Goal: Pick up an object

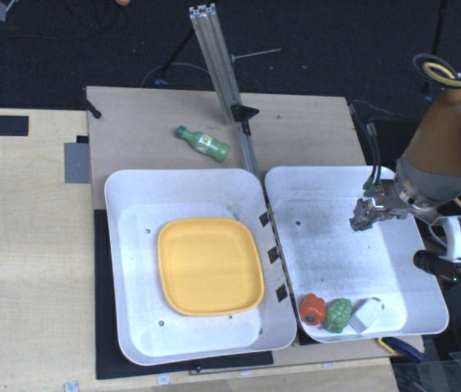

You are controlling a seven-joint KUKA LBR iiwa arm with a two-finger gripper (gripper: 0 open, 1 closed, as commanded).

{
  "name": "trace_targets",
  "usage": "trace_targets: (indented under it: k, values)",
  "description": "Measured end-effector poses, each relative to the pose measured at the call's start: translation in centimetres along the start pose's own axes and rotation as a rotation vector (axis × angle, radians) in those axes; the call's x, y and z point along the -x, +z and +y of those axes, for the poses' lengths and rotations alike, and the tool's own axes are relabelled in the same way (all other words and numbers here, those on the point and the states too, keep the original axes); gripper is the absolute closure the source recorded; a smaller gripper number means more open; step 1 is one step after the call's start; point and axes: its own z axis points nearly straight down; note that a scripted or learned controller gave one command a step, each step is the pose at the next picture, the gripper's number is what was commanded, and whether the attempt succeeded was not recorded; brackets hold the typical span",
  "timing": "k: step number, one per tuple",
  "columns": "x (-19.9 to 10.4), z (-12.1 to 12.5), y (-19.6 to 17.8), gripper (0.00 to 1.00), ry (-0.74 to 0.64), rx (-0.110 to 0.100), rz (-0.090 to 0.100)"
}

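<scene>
Two shallow white bins sit side by side on the bench. The left bin [128, 219] holds one thing: a single yellow plate [210, 265], square with rounded corners, lying flat near the bin's middle and a little toward six o'clock.

The right bin [328, 219] holds three small things, all bunched at its six o'clock edge, toward the seven o'clock corner. Counted from the left they are one red-orange pepper-like toy [312, 308], one bumpy green toy [338, 314] just beside it and seeming to touch it, and one small pale block [364, 315] just beside the green one.

Outside the bins, on the bare board at about twelve o'clock from the left bin, lies one green bottle [203, 143] on its side. One metal rail [220, 60] slants up from the gap between the bins toward twelve o'clock.

The one arm [441, 141] comes in from three o'clock. Its gripper [366, 217] hangs over the right bin's three o'clock side, well apart from the three toys, which lie toward six o'clock from it. Nothing shows between its tips. Whether the tips are spread or closed cannot be told from this view, as the dark metal parts blur together.
</scene>
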Motion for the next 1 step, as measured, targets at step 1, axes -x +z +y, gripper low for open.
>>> trace_targets:
  k: [1]
  values:
    - [0.97,0.52,-4.92,1.0,0.001,0.0,0.0]
